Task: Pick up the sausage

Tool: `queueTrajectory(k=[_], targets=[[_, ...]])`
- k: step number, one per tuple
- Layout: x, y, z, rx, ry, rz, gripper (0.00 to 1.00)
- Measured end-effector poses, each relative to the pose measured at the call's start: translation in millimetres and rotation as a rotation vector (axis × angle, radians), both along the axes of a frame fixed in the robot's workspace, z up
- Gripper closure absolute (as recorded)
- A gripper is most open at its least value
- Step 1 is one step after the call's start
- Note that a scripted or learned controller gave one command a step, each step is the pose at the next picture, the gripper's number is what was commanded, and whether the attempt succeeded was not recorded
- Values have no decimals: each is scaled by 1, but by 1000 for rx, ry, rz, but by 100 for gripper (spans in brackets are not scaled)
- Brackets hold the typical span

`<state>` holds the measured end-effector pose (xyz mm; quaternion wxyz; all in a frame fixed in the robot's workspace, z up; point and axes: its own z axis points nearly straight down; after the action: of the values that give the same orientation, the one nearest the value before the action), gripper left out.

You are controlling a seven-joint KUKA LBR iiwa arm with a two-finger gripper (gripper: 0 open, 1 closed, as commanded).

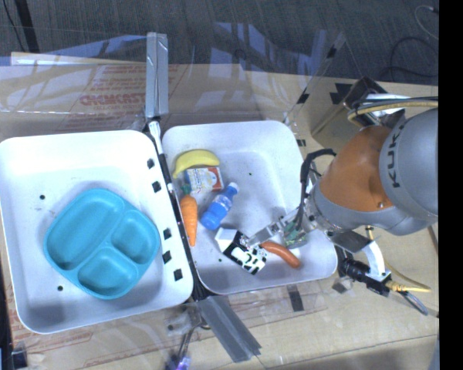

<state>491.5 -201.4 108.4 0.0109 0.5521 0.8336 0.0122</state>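
Nearest the camera in the right white bin (216,141), the small orange-red sausage (282,254) lay on its side by the near wall, with a black-and-white patterned carton (245,256) touching or just beside its left end. The two-finger gripper (288,230) hung right over the sausage's far side, slanted in from the right. Honestly couldn't tell if it was wide, narrow or pinching anything, the tips were too cluttered to read.

A bit farther back sat a blue plastic bottle (218,206) and an orange carrot (189,217) along the left wall, then a small printed packet (201,179) and a yellow banana (196,159) at the far end. Over in the left white bin (31,153) was just a blue divided plastic tray (102,241).

What I'd worry about: the sausage was tucked into a tight spot between the carton and the bin wall, so one finger could land on the carton instead and grab that, or just shove the sausage sideways. It's round too, so an off-centre squeeze would likely roll it out.
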Motion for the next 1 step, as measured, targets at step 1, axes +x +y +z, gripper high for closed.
queueTrajectory(k=[1], targets=[[0,0,0,0,0,-5,0]])
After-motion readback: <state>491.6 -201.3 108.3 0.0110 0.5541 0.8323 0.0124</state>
